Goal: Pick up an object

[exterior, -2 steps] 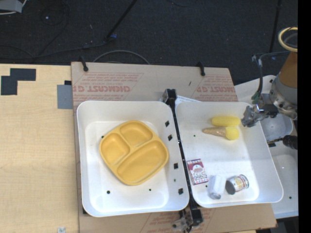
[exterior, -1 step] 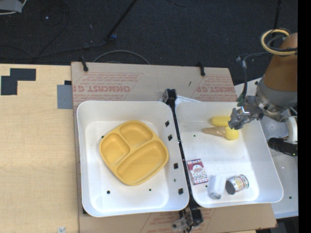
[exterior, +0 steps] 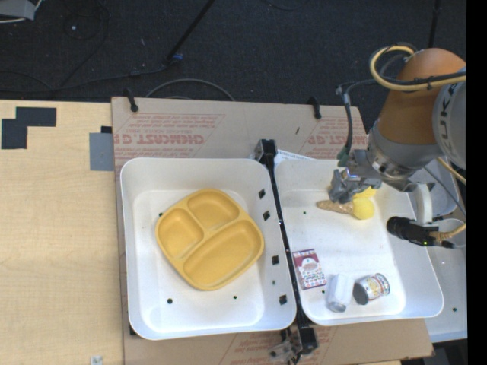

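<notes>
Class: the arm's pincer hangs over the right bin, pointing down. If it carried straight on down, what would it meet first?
Most likely the yellow object just beneath the pincer, or the tan piece beside it; depth is hard to judge from one slanted view.

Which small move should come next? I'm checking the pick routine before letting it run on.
Probably a short straight descent. The gripper sits in the right bin, right at the yellow object and the tan piece beside it. Nothing is visibly held, so lowering onto the yellow object looks like the nearest chance at a grasp.
</notes>
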`<action>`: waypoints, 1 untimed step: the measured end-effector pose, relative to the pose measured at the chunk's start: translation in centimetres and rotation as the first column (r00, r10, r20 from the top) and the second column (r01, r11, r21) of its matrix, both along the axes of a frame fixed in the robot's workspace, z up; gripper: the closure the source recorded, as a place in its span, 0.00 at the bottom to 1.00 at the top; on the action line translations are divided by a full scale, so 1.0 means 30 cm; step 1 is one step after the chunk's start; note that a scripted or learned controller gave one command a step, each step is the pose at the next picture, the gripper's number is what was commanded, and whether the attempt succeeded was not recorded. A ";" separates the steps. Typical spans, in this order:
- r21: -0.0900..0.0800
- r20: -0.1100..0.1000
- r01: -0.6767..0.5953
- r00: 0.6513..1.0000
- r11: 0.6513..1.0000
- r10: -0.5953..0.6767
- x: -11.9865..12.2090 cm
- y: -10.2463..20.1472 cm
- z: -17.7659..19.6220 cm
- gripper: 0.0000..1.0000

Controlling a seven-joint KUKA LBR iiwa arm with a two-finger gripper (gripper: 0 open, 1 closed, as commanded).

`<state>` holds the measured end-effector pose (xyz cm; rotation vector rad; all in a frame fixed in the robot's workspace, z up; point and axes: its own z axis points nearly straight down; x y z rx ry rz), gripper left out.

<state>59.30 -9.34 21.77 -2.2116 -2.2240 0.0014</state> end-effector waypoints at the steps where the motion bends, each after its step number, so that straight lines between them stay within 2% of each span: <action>1: -0.001 0.003 0.001 1.000 1.000 -0.001 0.005 0.168 0.039 1.00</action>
